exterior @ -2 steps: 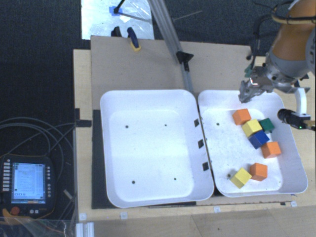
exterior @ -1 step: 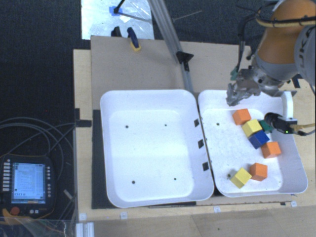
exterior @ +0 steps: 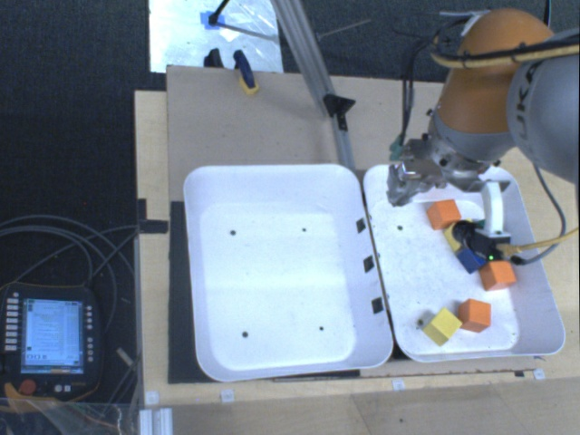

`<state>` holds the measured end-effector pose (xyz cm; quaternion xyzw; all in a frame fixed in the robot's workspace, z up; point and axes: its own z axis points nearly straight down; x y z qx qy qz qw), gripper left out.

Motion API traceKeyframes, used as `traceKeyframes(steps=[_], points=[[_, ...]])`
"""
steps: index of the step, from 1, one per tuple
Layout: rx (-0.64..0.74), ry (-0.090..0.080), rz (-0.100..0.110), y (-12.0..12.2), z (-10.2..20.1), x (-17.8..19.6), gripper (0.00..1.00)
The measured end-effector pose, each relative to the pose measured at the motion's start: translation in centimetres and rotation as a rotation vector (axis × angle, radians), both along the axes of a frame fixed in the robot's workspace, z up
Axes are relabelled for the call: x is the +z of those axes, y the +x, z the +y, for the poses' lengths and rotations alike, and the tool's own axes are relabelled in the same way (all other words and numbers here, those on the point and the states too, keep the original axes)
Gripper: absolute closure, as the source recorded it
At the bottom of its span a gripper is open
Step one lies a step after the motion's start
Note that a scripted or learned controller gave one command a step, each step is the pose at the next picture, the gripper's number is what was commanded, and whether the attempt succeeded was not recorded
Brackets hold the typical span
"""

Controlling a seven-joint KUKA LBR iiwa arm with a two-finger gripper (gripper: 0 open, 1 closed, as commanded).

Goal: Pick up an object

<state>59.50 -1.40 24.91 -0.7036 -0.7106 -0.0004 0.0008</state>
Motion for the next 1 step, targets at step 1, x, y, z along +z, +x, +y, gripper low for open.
traceKeyframes(steps=[1], points=[[0.001, 0.001, -0.002, -1.52, 4.51, 0.74, 1.00]])
